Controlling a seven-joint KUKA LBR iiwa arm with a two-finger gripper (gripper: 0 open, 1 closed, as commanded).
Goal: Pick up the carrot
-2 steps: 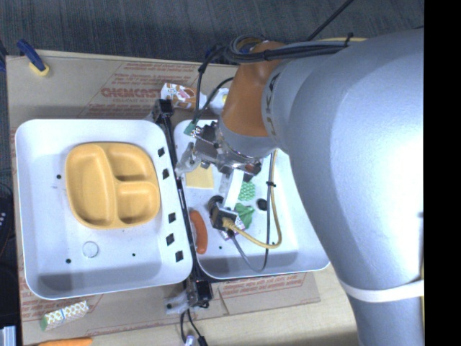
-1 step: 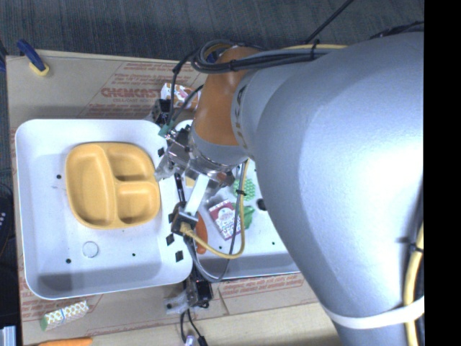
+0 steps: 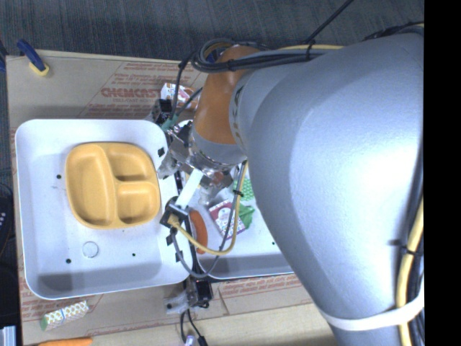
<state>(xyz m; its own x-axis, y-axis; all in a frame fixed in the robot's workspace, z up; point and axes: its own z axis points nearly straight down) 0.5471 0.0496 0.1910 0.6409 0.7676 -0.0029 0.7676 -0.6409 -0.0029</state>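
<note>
The carrot (image 3: 199, 231) is a short orange piece lying at the left side of the right bin (image 3: 248, 269), close to the wall between the two bins. My gripper (image 3: 203, 182) hangs just above and behind the carrot, under the orange wrist band. Cables and the wrist hide most of the gripper. Nothing shows between the gripper and the carrot that tells me of a hold. The big grey arm covers most of the right bin.
A yellow divided plate (image 3: 113, 183) lies in the left bin (image 3: 43, 265). A green and white packet (image 3: 243, 209) sits right of the carrot. On the cardboard outside the bins are a blue clamp (image 3: 32, 57) and a small wrapped packet (image 3: 66, 313).
</note>
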